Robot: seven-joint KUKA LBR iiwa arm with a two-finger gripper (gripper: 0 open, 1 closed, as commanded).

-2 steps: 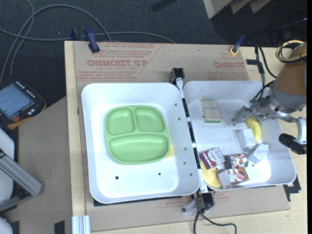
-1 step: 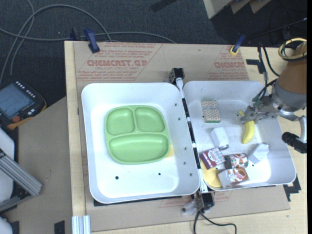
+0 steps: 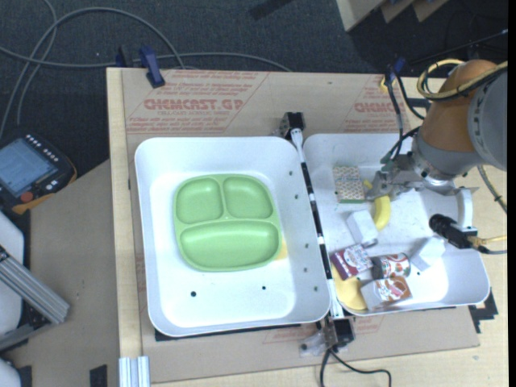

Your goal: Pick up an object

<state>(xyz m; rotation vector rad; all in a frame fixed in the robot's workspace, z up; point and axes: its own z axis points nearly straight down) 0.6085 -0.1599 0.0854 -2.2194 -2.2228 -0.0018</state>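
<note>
The right bin [image 3: 468, 285] holds several small things. Among them are a dotted pale packet [image 3: 348, 182], a yellow banana-shaped piece [image 3: 381, 213], a white block [image 3: 362, 227], a dark red packet [image 3: 352, 259] and a red-and-white can [image 3: 392, 266]. My gripper [image 3: 386, 181] is low over the upper middle of this bin. It sits just right of the dotted packet and directly above the top end of the yellow piece. I see nothing held in it.
A green divided plate [image 3: 227, 221] lies in the left bin [image 3: 161, 280]. A yellow disc [image 3: 347, 293], a brown-labelled packet [image 3: 389, 292] and a grey-white piece [image 3: 428, 253] lie near the right bin's front. The arm [image 3: 451, 127] enters over the right bin's far right corner.
</note>
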